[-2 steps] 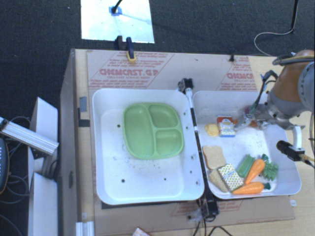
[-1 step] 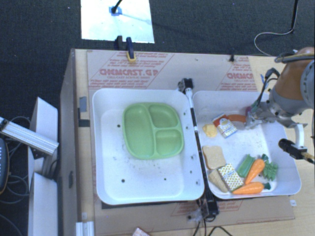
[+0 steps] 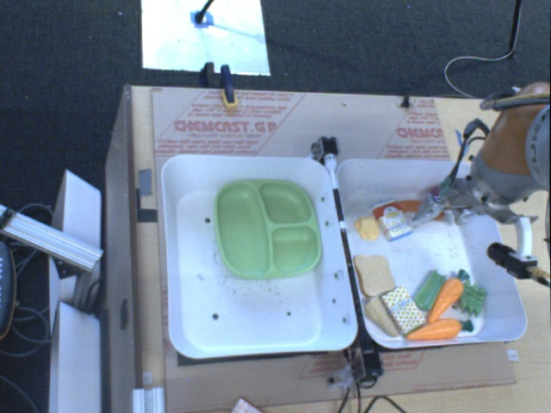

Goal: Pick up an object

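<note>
My gripper (image 3: pixel 433 206) hangs low over the back of the right bin (image 3: pixel 504 317), at the end of the grey arm with its orange band (image 3: pixel 508 140). Its tip is next to a small white and blue carton (image 3: pixel 396 223) and a red-orange piece (image 3: pixel 406 206), which it partly covers. A yellow piece (image 3: pixel 368 228) lies just left of the carton. Nearer the front lie two bread slices (image 3: pixel 375 274), a patterned box (image 3: pixel 403 310), two carrots (image 3: pixel 445 298) and green toy vegetables (image 3: pixel 430 288). Whether the gripper touches the carton I cannot tell.
The left bin (image 3: pixel 194 317) holds a green divided plate (image 3: pixel 267 229). A black divider (image 3: pixel 344 256) runs between the bins. A black fitting on the arm (image 3: pixel 515 263) overhangs the right bin's right rim.
</note>
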### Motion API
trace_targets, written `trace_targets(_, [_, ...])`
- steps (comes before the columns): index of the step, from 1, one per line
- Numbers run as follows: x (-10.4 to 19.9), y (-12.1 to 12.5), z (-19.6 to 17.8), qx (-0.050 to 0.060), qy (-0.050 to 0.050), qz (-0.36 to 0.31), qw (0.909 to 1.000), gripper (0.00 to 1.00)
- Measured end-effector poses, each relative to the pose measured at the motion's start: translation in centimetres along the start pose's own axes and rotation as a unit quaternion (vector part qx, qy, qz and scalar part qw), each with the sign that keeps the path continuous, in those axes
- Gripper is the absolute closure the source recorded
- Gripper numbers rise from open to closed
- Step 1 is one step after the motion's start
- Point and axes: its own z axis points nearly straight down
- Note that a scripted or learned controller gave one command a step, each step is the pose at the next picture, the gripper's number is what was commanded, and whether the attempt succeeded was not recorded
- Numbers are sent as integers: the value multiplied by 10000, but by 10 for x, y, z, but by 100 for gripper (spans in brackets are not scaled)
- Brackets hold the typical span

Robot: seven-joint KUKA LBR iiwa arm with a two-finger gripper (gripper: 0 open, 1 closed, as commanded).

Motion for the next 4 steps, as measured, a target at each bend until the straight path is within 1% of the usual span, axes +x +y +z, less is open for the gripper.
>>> trace_targets(1, [25,59,11,11,12,20,10000,0])
trace_targets(2, [24,60,-1,-7,-5,-1,10000,100])
trace_targets(3, [128,-17,-91,-1,18,20,10000,100])
trace_targets(4, [143,-71,-141,18,17,30,10000,100])
